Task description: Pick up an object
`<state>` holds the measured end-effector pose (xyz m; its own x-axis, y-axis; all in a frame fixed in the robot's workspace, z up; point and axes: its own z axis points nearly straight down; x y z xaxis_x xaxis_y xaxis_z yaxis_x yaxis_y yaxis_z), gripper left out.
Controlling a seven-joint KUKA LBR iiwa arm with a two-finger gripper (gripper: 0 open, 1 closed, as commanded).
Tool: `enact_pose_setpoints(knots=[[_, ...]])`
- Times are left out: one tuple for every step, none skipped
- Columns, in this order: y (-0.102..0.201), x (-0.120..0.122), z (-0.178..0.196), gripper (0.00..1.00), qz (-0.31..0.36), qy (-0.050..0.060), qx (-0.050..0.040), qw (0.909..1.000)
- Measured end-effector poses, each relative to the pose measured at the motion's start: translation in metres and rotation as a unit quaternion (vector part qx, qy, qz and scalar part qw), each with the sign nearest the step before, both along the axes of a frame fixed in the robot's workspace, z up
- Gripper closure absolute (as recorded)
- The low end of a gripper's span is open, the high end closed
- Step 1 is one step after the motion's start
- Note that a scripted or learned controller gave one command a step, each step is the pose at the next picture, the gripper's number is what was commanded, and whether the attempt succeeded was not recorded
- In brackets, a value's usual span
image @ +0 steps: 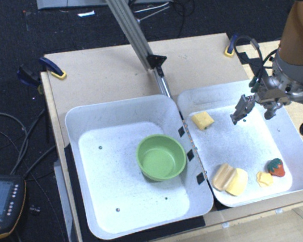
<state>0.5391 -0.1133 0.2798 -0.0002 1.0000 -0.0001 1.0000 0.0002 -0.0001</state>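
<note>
Dark carpet strewn with cables surrounds your pale wooden bench [103, 74], which bears two shallow white bins side by side. Your left bin [94, 156] holds a round green plastic bowl [161, 157], upright near its right wall. Your right bin [294, 145] holds a small yellow block [202, 120] near its upper left corner, a larger pale yellow lump [230, 178] at the front, and a small yellow piece [265, 178] touching a red-and-green strawberry-like toy [275, 167]. Your gripper [242, 110] hangs over the right bin, just right of the small block; its dark fingers look slightly parted, with nothing between them.
</note>
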Motion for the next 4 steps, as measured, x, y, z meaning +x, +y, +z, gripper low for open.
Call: enact_pose_setpoints(knots=[[0.007, 0.004, -0.059, 0.00, 0.000, 0.003, 0.0004, 1.0000], [0.000, 0.003, -0.103, 0.00, 0.000, 0.002, 0.0003, 1.0000], [0.000, -0.003, -0.147, 0.00, 0.000, 0.002, 0.0004, 1.0000], [0.000, -0.002, -0.135, 1.00, 0.000, 0.000, 0.0002, 1.0000]])
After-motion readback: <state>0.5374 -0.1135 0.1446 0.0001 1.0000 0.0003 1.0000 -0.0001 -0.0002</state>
